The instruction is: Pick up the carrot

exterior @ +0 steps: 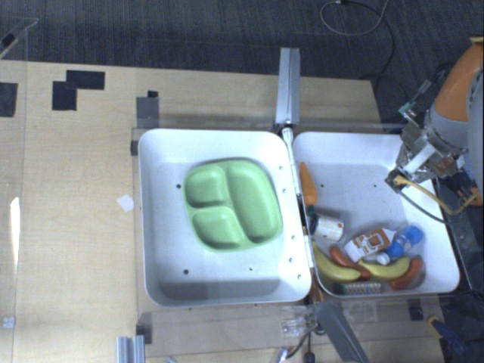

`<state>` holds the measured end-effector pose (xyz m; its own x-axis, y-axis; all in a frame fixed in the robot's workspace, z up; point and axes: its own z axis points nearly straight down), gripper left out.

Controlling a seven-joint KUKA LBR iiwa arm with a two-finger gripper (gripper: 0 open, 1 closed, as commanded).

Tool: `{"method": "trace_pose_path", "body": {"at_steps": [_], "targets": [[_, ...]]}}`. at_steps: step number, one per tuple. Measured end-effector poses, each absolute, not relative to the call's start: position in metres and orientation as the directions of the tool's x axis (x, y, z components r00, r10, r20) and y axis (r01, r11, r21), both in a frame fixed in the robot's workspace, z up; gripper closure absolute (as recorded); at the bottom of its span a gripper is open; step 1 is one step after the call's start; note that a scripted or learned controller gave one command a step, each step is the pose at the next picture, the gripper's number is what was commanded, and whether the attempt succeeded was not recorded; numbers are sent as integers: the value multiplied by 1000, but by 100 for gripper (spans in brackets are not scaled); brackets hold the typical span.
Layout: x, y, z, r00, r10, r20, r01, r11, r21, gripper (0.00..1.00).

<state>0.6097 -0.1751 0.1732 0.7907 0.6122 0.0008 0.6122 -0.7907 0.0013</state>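
Carrot (307, 185): orange, long and thin, lying flat in the right bin (355, 153), pressed up against that bin's left wall. Well apart from the gripper (401, 174), far off to the gripper's left in the picture and a little lower down. Not touched by anything from the arm.

Just below the carrot, a small white tub (328, 228), also well to the left of the gripper. Farther down, a heap of play food in the bottom corner of the same bin: a yellow banana (338, 269), a white carton with orange on it (368, 243), a blue-capped bottle (404, 242), and a reddish sausage shape (409, 271) at the end of a second banana (384, 269). All of that heap sitting below the gripper, closer to the bottom edge of the picture.

Gripper up at the right side of the right bin, near its top right corner, hanging over bare white floor. Nothing seen between its tips. Open or closed: cannot tell, too small and dark. Grey arm (454, 119) with an orange band behind it.

Far left of the gripper, past the carrot and the bin wall, the left bin (162, 203) with a green tray (231, 204) of three parts in it.
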Motion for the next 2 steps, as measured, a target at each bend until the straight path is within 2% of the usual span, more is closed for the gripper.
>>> {"method": "trace_pose_path", "body": {"at_steps": [1,2], "targets": [[592,-129,101,928,373,-2,373,-928,-2,100],[599,-138,182,978,207,1,207,-978,1,100]]}}
